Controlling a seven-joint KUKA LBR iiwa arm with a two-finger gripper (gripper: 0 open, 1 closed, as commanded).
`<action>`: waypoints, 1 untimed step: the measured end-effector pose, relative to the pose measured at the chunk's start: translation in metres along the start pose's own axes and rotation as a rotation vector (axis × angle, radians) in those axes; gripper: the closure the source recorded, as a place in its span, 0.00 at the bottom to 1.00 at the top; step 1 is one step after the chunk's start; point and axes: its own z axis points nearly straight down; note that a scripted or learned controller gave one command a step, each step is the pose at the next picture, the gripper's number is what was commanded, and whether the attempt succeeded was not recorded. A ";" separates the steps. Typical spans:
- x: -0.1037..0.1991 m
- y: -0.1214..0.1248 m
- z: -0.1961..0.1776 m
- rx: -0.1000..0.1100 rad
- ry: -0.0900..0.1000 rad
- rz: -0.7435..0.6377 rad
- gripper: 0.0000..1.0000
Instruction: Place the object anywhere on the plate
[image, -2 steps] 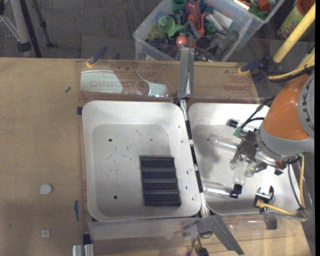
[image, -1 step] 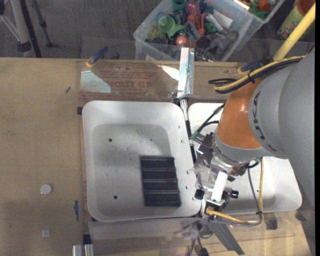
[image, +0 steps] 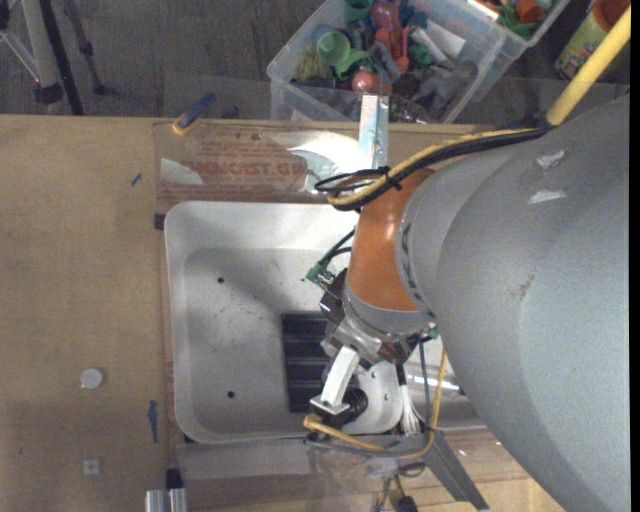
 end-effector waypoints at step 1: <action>0.069 -0.062 0.013 0.000 -0.001 0.056 1.00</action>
